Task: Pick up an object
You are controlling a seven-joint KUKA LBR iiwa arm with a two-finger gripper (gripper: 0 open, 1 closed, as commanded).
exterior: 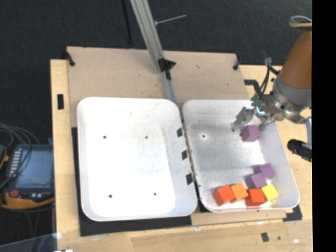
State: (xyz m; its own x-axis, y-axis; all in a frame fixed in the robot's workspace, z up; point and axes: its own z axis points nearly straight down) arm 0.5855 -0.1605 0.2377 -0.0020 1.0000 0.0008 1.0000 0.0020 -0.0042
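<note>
Jaws (pixel 253 121) of the grey arm hang over the upper part of the right bin (pixel 210 156), and they look spread wide, one finger (pixel 240 119) to the left and the other to the right. A purple block (pixel 250 133) is just beneath them; I cannot tell if the fingers touch it, and it is not clearly gripped between them. At the near corner of the same bin some more blocks lie close together: two orange ones (pixel 231 193), a red-orange one (pixel 256 196), a yellow one (pixel 270 192) and two purple ones (pixel 260 175). The left bin (pixel 128 156) stands beside it on the wooden surface (pixel 152 70).
</note>
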